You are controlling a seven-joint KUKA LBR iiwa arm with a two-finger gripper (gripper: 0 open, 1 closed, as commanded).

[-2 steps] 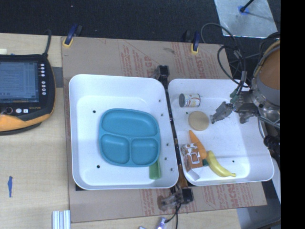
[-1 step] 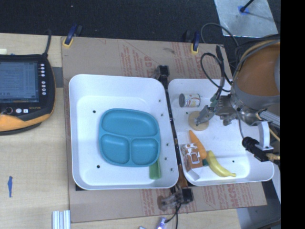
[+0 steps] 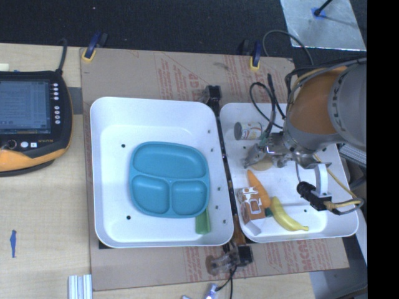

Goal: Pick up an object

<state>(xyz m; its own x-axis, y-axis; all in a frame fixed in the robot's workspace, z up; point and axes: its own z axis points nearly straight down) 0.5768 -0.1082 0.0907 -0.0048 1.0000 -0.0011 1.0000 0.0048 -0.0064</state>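
— Where is the arm?

— The grey arm [image 3: 349,104], with its orange band, reaches in from the right edge of the frame and bends down over the right bin [image 3: 349,229]. Its gripper [image 3: 262,156] is low in the upper left part of that bin, just above a small pale object [image 3: 264,164] lying on the bin floor.

— Spread, pressed together, or pinching something?

— I cannot tell; the wrist and cables cover that spot.

— What else lies in that bin?

— A small pale container on its side [image 3: 249,131] near the top left corner. Lower down, an orange carrot [image 3: 258,188] slants toward the bottom; just left of it sits a brown and white packet [image 3: 249,203], and to its right a yellow banana [image 3: 285,216] near the bin's lower edge. A black and white fitting with a yellow cord [image 3: 318,192] hangs over the right part.

— And the left bin?

— The left bin [image 3: 106,167] holds a blue divided plate [image 3: 169,179] at its centre, with a green block [image 3: 202,222] just beside the plate's lower right corner.

— Anything outside the bins?

— A control pendant with a screen [image 3: 28,120] rests at the left edge of the frame.
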